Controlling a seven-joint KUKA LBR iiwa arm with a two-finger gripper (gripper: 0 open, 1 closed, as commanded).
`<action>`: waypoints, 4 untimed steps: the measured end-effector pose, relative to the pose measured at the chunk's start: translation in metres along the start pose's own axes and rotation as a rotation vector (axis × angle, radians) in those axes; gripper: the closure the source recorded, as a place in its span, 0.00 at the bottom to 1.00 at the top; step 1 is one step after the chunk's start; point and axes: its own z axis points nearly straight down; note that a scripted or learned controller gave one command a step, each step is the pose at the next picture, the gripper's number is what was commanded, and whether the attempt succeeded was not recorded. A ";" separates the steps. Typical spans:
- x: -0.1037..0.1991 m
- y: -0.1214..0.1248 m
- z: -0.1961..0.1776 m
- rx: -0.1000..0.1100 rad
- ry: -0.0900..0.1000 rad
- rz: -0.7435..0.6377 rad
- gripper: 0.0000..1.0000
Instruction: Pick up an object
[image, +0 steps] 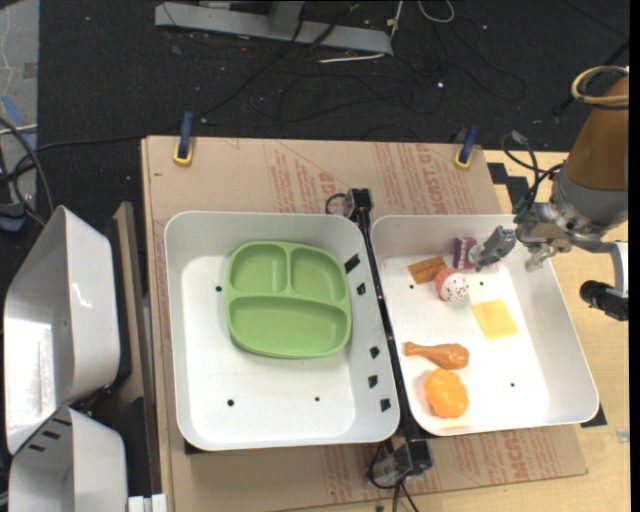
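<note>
Two white bins sit side by side on a brown cardboard sheet (300, 170) on the bench. The left bin (200, 400) has a green plate (290, 300) in it. The plate has three parts, two small ones at the far side and one big one at the near side. It lies flat, a bit toward the far half of the bin.

The right bin (560, 380) has the toys in it. There is a little orange-brown block (427, 269) near the far left side. Just beside it is a small purple thing (465, 250), and in front of that is a white and pink ball with dots (454, 288). A flat yellow square like a cheese slice (495, 319) lies close to the ball, on its right. Nearer to me is a toy chicken leg (437, 353), lying on its side. Just in front of it is a round orange fruit (446, 394). The leg and the fruit look like they almost touch.

The grey arm comes in from the right. Its claw (491, 250) hangs over the far part of the right bin, right next to the purple thing. I cannot tell if the claw is open or closed, because it is small and dark from here. I do not see any toy in it.

Two clamps, orange (183, 150) and (465, 152), hold the cardboard at the far edge.
</note>
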 end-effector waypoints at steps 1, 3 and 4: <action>0.001 0.003 -0.009 -0.014 -0.003 -0.003 0.00; 0.009 0.015 0.061 -0.035 -0.008 -0.005 0.00; 0.010 0.015 0.053 -0.038 -0.008 -0.007 1.00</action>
